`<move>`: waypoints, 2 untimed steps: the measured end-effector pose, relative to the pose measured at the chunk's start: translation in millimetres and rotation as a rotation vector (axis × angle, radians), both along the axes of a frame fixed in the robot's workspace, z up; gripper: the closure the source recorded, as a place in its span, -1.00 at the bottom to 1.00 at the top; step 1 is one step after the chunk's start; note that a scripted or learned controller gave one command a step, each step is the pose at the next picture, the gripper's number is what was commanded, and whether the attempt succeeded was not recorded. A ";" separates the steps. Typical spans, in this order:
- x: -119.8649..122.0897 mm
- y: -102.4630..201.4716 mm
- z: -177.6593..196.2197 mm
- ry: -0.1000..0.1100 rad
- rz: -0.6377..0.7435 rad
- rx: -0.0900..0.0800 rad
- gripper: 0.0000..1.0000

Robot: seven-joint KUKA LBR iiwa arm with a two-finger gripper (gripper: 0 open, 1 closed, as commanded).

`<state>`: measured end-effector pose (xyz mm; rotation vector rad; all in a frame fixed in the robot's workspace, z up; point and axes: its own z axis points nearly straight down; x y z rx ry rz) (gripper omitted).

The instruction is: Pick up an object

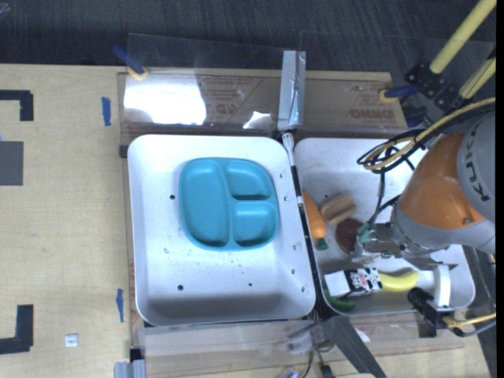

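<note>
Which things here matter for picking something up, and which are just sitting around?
For the job:
gripper
carrot
banana
bread piece
brown round item
right bin

Lying about:
blue divided plate
left bin

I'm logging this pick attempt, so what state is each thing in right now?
Blue plate: lying flat in the left bin, right way up.
Carrot: lying by the right bin's left wall.
Bread: lying flat beside the carrot.
Banana: lying on its side near the front.
Gripper: low over the right bin, beside a brown item; grip unclear.
</note>
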<state>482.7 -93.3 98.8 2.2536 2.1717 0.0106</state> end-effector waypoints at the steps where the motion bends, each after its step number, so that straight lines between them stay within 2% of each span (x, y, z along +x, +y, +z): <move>1: -0.5 -0.1 -0.8 0.002 0.000 0.000 -1.00; 2: 54.5 -5.1 -11.4 0.008 -0.133 0.003 -1.00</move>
